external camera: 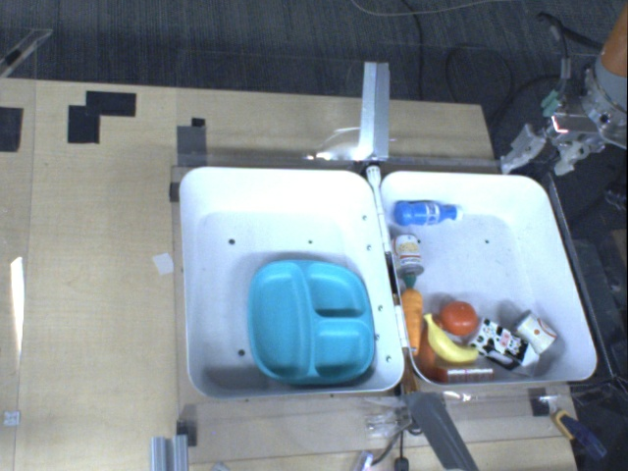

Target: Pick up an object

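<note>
the objects we could pick, a blue bottle (pixel 424 213), a small jar (pixel 407 254), a carrot (pixel 412 315), a banana (pixel 447 344) and a tomato (pixel 458 317), lie in the right bin (pixel 549 224), while our gripper (pixel 555 151) hangs beyond its far right corner, fingers spread and holding nothing.

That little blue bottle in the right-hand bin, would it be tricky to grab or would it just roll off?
The blue bottle lies on its side on the bin floor, so a nudge would probably roll it. It looks small and plastic, likely light. Its rounded, smooth body might slip between fingers. Nothing touches it, which should help the gripper.
</note>
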Available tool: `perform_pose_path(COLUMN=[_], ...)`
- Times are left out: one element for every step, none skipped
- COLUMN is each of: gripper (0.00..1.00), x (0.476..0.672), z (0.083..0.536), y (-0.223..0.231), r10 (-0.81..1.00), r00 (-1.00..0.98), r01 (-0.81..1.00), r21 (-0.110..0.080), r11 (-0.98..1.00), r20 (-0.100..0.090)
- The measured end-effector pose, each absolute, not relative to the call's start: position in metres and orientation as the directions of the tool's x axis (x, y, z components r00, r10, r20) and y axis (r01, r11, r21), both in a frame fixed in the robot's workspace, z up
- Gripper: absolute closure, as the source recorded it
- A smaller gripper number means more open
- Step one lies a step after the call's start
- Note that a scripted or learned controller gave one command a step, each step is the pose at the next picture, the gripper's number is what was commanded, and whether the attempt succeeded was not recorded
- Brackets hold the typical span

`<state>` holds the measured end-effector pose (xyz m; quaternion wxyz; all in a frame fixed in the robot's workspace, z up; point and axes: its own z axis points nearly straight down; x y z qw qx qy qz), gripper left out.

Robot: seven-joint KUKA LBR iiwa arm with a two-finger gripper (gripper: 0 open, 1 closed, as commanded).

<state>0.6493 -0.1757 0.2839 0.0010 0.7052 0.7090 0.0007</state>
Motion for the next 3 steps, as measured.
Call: perform_pose_path(gripper=[0.00,0.00,0.00], x=[0.669,0.622,0.659], z=[0.253,0.099,0.090], y=[-0.166,-0.109,-0.099], r10=[0.999,0.999,0.994], r00=[0.055,0.039,0.112], r01=[0.999,0.999,0.992], r21=[0.003,0.003,-0.050], r11=[-0.055,-0.039,-0.112], r20=[-0.001,0.000,-0.008])
